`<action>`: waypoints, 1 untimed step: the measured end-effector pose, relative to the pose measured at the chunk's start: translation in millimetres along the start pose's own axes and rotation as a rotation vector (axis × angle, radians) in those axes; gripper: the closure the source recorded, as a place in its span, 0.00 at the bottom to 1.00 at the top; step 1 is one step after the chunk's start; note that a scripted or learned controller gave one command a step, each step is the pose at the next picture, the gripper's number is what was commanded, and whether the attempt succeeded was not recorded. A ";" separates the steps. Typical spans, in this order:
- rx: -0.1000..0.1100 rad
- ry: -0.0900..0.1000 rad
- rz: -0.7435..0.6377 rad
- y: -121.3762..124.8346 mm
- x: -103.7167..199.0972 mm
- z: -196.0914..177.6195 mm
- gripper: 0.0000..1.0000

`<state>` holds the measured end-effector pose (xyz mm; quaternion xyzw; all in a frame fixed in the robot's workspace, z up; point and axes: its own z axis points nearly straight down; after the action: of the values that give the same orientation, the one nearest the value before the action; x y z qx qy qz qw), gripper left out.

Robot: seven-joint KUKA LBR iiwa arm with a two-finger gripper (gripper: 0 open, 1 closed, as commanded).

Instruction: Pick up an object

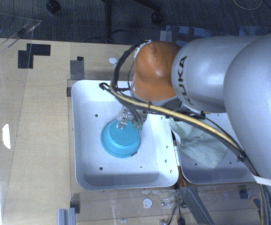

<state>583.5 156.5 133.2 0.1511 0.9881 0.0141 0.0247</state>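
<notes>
Overhead, slanted look down on a pale wooden surface (37,139) with black angular markings near 10 o'clock and a glare patch at 9 o'clock. Left of centre, a shallow white bin (86,172), small dark holes dotting its floor. Near that bin's middle, a round blue bowl-like object (120,143), lying flat on the bin floor, well apart from every wall. Directly at the object's 12 o'clock edge, the claw (126,121), pale and partly translucent, pointing down, tips touching or just above the blue rim; cannot tell whether released or clenched, and nothing visibly between the fingers. Above the claw, toward 1 o'clock, the orange band (154,71) of the arm, black and yellowish cables looping around it. Rightward, the large grey arm (229,74) filling the 2 to 4 o'clock area, letters "KUKA" on its side. Beneath the arm at 4 o'clock, a second white bin (215,175) holding a crumpled pale green cloth (199,142). Along 12 o'clock, dark carpet and a black chair base (105,1).
</notes>
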 end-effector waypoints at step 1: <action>0.032 0.038 0.022 -36.5 -73.7 -141.0 1.00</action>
<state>635.4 96.8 276.0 0.1621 0.9868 0.0014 0.0033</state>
